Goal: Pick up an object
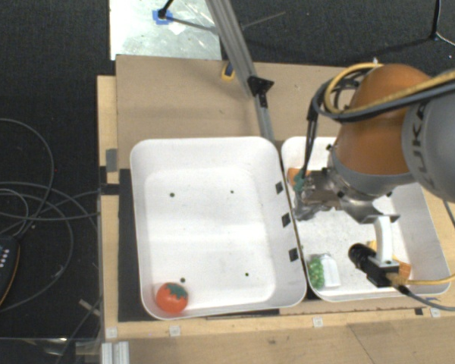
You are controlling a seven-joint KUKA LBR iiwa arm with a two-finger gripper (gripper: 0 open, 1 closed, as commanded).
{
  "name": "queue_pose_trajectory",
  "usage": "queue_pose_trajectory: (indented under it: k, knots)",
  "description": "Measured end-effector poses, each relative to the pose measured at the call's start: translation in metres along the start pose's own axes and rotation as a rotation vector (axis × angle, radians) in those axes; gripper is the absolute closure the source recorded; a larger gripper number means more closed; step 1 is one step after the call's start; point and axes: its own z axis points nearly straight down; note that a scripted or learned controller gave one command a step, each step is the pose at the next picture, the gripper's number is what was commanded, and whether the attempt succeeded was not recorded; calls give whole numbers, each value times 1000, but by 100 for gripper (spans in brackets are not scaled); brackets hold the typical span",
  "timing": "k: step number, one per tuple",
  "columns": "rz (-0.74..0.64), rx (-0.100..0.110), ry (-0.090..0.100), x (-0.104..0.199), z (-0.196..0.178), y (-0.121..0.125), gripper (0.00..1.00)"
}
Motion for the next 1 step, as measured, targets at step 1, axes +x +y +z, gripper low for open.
queue_pose_trajectory:
  k: [1]
  knots:
    - [-2,-2,1,57,4,7,100]
